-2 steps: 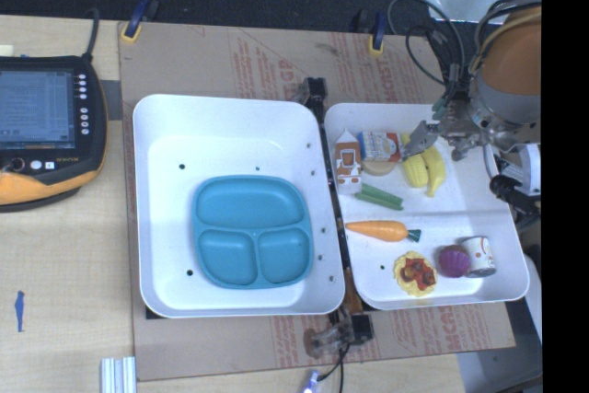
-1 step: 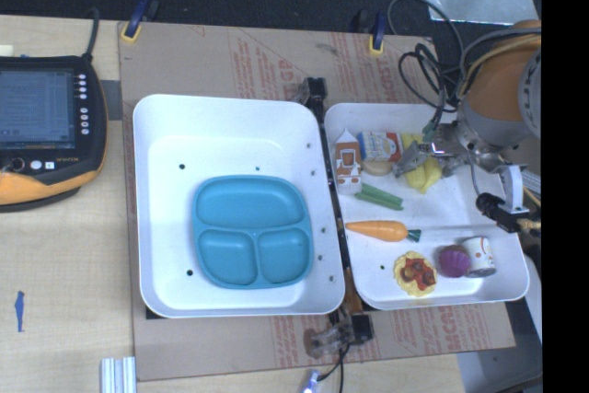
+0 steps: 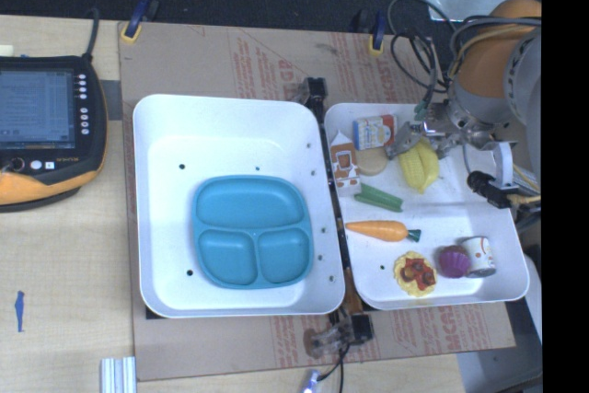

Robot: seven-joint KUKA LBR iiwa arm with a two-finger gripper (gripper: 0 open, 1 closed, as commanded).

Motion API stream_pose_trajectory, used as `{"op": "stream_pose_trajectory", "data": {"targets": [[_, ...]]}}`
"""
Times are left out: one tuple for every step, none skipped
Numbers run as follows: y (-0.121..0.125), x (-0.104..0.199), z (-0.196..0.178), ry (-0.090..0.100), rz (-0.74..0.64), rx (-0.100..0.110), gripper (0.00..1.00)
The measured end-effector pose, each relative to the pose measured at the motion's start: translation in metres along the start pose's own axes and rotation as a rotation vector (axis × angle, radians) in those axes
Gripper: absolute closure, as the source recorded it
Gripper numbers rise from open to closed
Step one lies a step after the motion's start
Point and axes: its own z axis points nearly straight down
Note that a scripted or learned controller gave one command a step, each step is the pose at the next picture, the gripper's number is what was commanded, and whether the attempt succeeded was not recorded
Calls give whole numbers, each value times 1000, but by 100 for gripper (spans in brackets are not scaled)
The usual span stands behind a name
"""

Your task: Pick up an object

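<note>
Camera view has the gripper (image 3: 411, 140) low in the right bin (image 3: 515, 285), right at the yellow corn (image 3: 420, 167); whether its fingers are spread or pinching, I cannot tell. It's crowded here, with a small carton (image 3: 373, 132) and a round cookie (image 3: 372, 162) just beside. The danger: nudging those neighbours, or the rounded corn rolling away toward the green bean (image 3: 379, 197).

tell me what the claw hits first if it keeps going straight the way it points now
Probably the yellow corn cob toy, right beside the claw in the right white bin; depth is unclear from above.
</note>
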Motion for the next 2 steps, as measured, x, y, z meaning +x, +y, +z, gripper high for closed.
{"op": "stream_pose_trajectory", "data": {"targets": [[-47, -24, -2, -2, -2, -8, 0], [-46, -25, -13, -2, -4, -8, 100]]}}
